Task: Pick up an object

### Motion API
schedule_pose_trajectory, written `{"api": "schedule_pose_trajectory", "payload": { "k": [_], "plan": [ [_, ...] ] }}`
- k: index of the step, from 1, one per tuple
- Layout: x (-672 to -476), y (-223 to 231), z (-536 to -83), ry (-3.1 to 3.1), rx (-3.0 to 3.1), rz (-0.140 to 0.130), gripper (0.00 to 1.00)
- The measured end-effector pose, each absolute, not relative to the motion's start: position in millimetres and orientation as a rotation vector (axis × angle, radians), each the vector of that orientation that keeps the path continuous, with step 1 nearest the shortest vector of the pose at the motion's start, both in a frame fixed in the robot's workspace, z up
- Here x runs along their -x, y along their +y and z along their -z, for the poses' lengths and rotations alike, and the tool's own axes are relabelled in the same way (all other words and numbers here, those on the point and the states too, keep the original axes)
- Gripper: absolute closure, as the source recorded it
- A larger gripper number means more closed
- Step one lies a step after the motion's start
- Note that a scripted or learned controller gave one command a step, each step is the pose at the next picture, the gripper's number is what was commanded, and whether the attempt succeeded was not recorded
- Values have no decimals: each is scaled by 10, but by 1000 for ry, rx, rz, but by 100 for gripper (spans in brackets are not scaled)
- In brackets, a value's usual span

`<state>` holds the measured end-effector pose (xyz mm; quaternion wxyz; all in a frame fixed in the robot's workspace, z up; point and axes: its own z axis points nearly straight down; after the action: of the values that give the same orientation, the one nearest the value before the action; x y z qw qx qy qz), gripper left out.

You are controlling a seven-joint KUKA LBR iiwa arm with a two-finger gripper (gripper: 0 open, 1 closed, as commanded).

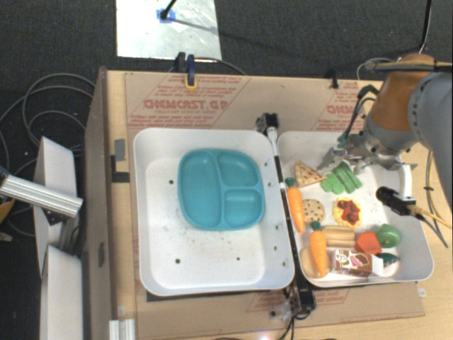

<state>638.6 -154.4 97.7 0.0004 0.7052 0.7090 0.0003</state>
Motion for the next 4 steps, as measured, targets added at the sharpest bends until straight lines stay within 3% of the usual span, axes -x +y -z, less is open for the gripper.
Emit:
{"api": "schedule_pose_trajectory", "payload": {
  "k": [1, 3, 4],
  "plan": [
    [-6099, -959, -988, 2230, -2214, -1, 0],
    [-5595, -1927, -845, 2218, -2225, 3, 0],
    [-5284, -1431, -840, 2229, -2218, 0, 0]
  ]
}}
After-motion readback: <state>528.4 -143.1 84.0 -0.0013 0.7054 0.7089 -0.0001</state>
